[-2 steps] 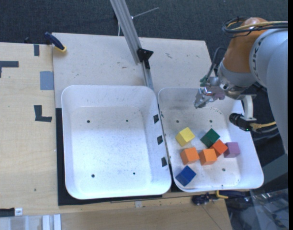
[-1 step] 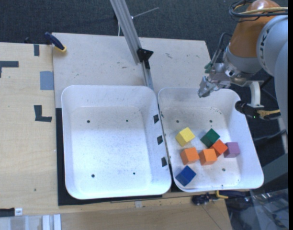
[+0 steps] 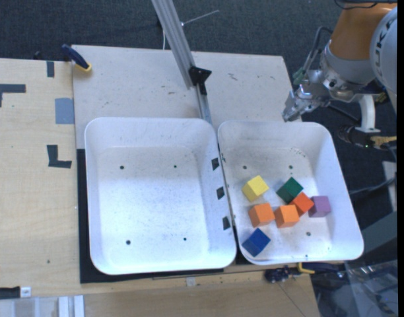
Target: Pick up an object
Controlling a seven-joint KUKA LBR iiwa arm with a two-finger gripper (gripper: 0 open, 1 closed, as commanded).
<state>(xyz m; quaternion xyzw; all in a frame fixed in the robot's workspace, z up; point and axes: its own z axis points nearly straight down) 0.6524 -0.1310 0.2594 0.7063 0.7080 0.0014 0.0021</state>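
Observation:
Several small cubes lie in the right bin (image 3: 334, 152): a yellow cube (image 3: 255, 187), a green cube (image 3: 290, 189), two orange cubes (image 3: 261, 213) (image 3: 287, 215), a third orange one (image 3: 303, 203), a purple cube (image 3: 320, 206) and a blue cube (image 3: 257, 241). My gripper (image 3: 292, 110) hangs above the bin's far right corner, well away from the cubes, with nothing visible in it.
The left bin (image 3: 96, 177) sits beside the right one. A slanted metal rail (image 3: 179, 41) runs down to the gap between the bins. A blue and yellow tool (image 3: 76, 57) lies at the bench's far left.

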